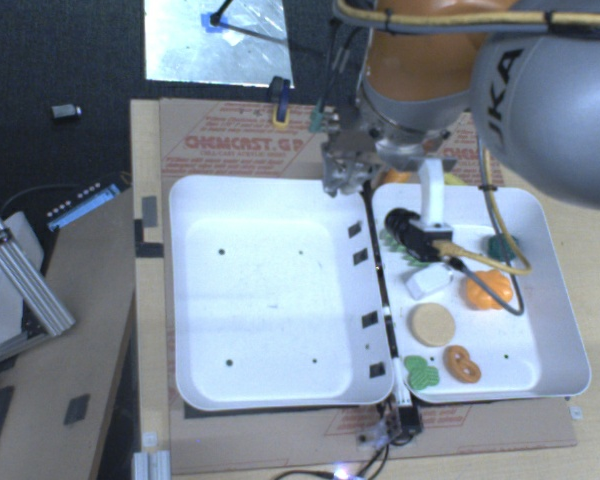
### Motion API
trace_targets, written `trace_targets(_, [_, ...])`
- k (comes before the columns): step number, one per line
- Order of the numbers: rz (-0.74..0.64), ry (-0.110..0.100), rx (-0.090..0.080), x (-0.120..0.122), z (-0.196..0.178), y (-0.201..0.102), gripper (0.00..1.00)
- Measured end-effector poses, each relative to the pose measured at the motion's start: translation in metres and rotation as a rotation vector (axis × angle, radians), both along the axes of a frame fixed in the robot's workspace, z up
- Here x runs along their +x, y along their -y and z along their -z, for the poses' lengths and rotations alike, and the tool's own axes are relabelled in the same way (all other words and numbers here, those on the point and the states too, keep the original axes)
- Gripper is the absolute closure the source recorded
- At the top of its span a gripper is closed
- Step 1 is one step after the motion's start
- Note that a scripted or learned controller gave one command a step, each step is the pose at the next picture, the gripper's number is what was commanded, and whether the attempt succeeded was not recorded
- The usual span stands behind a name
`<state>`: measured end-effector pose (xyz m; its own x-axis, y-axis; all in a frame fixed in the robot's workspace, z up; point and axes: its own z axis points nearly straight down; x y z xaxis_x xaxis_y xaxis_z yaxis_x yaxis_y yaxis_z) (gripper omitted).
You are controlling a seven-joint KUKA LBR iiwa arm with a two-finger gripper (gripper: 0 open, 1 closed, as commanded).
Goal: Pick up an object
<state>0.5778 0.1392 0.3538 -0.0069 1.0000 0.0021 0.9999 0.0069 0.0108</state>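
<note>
End effector (345, 176), grip unreadable, hangs apart from the disc (431, 324): flat, round, pale tan.

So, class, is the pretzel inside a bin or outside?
Inside: the pretzel lies on the floor of the right bin, near its front rim.

Left bin (260, 298) beside right bin (555, 268). In right bin: disc (432, 324) mid-left; block (428, 282) just behind disc; fruit (487, 290) right of block; pretzel (462, 364) before disc; leaf (420, 372) left of pretzel, front corner.
</note>
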Motion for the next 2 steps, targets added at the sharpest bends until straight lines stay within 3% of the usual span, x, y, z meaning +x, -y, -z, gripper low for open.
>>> trace_targets(1, [0.000, -0.014, -0.002, -0.067, 0.023, -0.041, 1.00])
trace_targets(2, [0.001, 0.005, 0.005, -0.072, -0.110, -0.049, 1.00])
